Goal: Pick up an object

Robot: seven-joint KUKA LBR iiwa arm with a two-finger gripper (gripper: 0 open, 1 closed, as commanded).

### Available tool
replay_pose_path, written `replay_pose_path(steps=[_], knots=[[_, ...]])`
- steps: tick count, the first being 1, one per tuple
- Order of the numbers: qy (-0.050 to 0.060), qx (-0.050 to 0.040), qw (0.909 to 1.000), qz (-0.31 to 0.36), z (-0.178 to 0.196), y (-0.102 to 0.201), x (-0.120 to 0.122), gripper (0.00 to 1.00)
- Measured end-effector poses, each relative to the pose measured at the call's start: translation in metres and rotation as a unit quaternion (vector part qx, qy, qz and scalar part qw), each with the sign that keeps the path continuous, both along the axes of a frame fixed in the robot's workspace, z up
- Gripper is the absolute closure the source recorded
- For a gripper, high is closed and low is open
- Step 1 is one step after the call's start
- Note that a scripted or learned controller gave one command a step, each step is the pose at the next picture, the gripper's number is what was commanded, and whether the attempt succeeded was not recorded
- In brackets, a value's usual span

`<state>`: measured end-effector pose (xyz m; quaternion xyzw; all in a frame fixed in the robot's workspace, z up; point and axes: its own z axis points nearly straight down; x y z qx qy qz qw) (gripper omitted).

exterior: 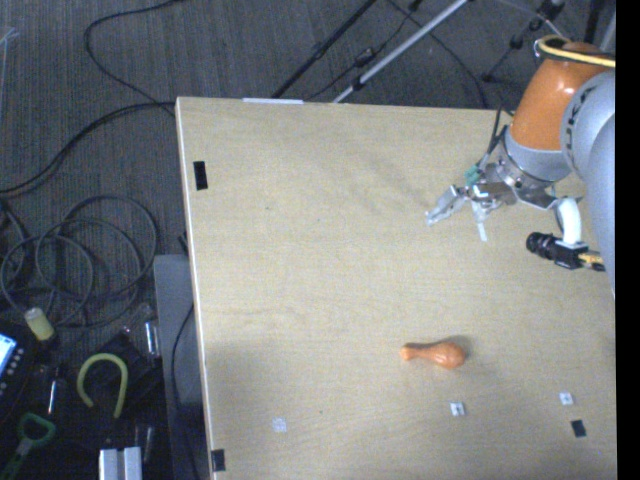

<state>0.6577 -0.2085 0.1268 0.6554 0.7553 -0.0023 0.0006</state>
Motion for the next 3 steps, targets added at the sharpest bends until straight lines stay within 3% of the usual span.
replay_pose_path(steps=[1, 2, 3], knots=[[0.000, 0.0007, 0.9882, 0.153, -0.043, -0.014, 0.011, 0.00], [-0.002, -0.0002, 0.9882, 0.153, -0.033, -0.013, 0.012, 1.00], [-0.002, 0.0023, 0.9922, 0.124, 0.038, 0.031, 0.012, 1.00]])
